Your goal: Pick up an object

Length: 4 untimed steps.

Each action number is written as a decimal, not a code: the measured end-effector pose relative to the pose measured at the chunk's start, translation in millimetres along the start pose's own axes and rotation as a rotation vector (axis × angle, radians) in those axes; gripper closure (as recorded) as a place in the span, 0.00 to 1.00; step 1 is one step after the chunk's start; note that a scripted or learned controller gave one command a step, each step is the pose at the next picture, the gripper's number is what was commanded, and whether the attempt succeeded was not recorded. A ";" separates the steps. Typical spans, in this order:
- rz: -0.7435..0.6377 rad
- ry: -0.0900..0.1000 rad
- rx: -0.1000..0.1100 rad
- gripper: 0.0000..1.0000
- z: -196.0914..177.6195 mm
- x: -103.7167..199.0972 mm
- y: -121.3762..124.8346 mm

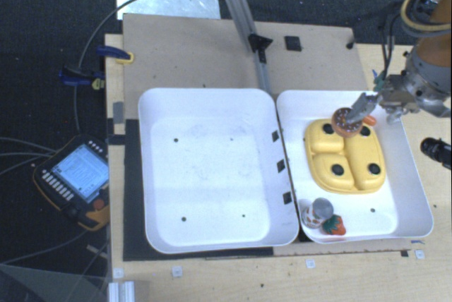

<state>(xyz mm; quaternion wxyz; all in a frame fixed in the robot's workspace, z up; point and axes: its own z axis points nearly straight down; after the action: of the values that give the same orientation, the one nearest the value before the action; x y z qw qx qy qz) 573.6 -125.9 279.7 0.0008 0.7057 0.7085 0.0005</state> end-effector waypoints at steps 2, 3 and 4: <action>0.003 0.001 0.004 0.00 87.6 6.0 -3.4; 0.003 0.001 0.005 0.00 149.1 6.0 1.5; 0.002 0.000 -0.001 1.00 134.8 5.8 2.9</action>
<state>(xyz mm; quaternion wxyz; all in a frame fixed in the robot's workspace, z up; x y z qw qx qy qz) 576.7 -120.1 144.8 0.0011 0.7064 0.7078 0.0009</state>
